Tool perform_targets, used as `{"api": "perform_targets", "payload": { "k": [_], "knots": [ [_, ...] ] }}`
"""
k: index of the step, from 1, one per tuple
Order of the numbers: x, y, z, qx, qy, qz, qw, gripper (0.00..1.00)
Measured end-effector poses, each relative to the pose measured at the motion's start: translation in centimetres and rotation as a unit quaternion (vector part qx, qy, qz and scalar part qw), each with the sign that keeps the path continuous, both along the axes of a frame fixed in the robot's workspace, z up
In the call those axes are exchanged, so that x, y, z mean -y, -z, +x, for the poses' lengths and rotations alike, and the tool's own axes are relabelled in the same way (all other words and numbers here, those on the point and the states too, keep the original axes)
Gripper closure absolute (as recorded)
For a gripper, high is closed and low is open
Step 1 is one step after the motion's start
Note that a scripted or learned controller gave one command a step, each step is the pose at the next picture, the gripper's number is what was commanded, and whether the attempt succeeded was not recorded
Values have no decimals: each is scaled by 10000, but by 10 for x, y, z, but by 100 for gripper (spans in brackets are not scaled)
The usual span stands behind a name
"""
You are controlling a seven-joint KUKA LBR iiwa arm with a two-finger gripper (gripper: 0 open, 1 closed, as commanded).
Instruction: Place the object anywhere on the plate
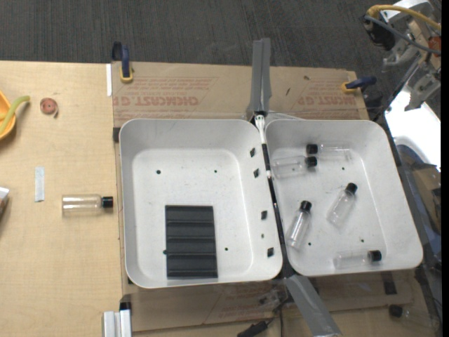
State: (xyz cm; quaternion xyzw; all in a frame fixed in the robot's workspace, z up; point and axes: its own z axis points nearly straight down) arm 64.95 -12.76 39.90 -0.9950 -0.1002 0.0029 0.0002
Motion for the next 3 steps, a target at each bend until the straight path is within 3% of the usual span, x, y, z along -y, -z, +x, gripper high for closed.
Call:
{"api": "perform_targets", "payload": {
  "k": [1,2,3],
  "knots": [
    [92,-41,-43,4,-38,-1,10000,0],
    [6,-41,1,7,5,-2,10000,0],
    [95,-40,-13,-4,-7,2,10000,0]
  ]
}}
